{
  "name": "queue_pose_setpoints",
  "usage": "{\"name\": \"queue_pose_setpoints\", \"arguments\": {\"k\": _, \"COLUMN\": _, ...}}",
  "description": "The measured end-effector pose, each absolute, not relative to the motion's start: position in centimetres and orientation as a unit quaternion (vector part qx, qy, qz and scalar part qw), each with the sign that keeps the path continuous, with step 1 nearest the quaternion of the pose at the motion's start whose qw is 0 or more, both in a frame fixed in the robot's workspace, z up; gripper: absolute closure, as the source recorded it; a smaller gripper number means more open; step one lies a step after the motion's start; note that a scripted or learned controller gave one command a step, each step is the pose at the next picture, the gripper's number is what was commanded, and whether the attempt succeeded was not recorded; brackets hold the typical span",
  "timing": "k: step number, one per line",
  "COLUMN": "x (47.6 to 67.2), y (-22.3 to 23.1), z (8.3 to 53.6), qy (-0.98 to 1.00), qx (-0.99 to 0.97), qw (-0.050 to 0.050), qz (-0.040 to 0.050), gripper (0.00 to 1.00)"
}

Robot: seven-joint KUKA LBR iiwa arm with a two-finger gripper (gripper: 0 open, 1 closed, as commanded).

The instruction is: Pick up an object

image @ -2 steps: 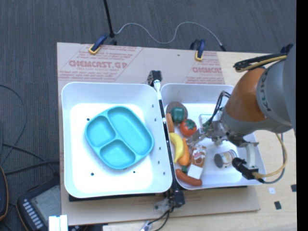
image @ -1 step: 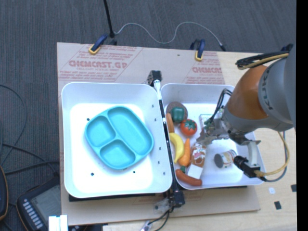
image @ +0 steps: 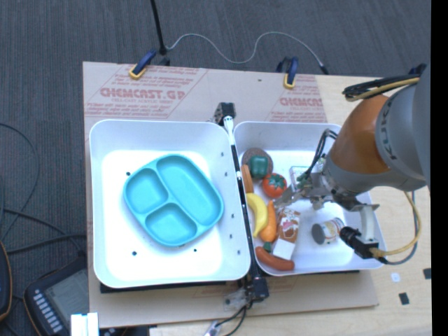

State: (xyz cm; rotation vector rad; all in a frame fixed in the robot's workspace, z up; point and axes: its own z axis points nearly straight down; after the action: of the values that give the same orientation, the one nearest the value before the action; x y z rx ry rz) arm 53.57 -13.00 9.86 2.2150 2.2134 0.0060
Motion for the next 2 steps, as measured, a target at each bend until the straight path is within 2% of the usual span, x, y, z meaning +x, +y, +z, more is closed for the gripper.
{"name": "queue_pose_setpoints", "arguments": {"k": 1, "x": 52.5, "y": -10.7, "z": 8.9, "qy": 0.706, "qx": 0.708, "qw": 0.008, "qz": 0.0017, "gripper": 0.00}}
{"name": "queue_pose_setpoints", "arguments": {"k": 2, "x": 52.5, "y": -10.6, "z": 9.9, "qy": 0.706, "qx": 0.708, "qw": 0.007, "qz": 0.0024, "gripper": 1.00}}
